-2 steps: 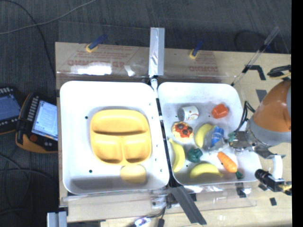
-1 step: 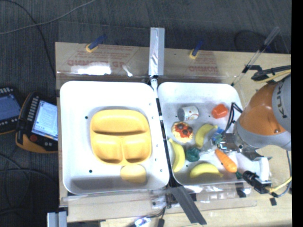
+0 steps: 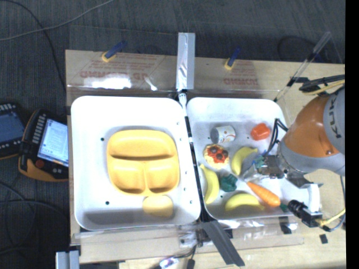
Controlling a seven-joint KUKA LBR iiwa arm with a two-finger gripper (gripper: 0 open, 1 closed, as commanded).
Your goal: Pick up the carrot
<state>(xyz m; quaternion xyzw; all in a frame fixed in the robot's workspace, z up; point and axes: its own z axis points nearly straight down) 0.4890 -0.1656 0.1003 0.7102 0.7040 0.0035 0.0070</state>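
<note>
1. End effector (image 3: 259, 168) low in the right bin (image 3: 241, 106), just above the upper end of the carrot (image 3: 263, 193); cannot tell from this view whether released or clenched, tip blurred and dark against the clutter.
2. Reaching in from the right: arm (image 3: 314, 136), orange band bulging over the bin's right edge, grey link below it.
3. Carrot lying flat in the lower right part of the right bin, tilted from upper left to lower right, upper end right under the end effector, lower end touching or overlapping a banana (image 3: 242, 201) that lies along the bin's front wall.
4. Just left of the carrot: small dark green object (image 3: 228, 182), kind unclear.
5. Left of that: second banana (image 3: 210, 185) curved along the bin's left wall.
6. Above the end effector: third banana (image 3: 241, 158), upright-curved, beside a round speckled toy (image 3: 216, 154) with red and yellow patches.
7. Farther up: small white cup (image 3: 224, 133) on its side and an orange-red item (image 3: 260, 131) near the top right corner.
8. In the left bin (image 3: 90, 116), well apart from the carrot: yellow divided tray (image 3: 143, 160) with a pale yellow rounded piece (image 3: 157, 205) just below it.
9. Both bins side by side on the bench (image 3: 280, 72); handheld control pendant (image 3: 42, 144) on the floor at far left.
</note>
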